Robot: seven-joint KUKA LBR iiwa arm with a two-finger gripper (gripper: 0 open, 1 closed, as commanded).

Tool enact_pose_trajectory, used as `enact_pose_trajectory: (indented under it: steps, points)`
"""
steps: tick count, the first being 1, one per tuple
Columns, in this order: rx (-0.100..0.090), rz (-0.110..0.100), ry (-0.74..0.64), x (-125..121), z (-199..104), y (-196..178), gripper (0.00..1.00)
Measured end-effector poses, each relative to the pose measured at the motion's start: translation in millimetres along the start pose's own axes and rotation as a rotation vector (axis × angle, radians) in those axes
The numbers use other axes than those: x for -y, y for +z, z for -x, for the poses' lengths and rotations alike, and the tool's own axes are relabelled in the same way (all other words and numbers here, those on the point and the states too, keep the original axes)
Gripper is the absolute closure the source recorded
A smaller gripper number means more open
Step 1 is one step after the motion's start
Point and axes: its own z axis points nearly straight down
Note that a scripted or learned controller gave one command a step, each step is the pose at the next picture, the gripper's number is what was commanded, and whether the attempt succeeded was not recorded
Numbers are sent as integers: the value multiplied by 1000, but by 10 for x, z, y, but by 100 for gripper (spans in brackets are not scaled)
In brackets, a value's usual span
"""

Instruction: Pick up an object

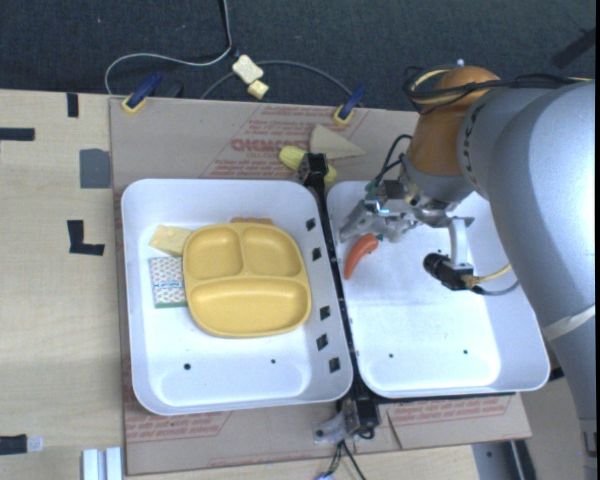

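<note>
The gripper [372, 225] hangs low in the right bin [450, 368], angled toward the divider so its fingers can straddle the orange carrot-shaped piece [358, 257] lying just below them, though whether they stand open or closed cannot be told.

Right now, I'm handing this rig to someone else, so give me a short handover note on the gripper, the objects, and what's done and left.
Gripper: low in the right bin, near its left wall, just above the orange object; whether it has a grasp is unclear.
Left bin: yellow divided tray, with a pale yellow piece and a patterned block at its left edge.
Done: arm positioned over the orange object.
Left: confirm a grasp and lift; nothing is visibly picked up yet.
</note>
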Motion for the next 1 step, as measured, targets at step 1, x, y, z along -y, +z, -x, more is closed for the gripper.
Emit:
enact_pose_trajectory:
  steps: [1]
  points:
    - [-3,-1,-1,-59,33,1,0]
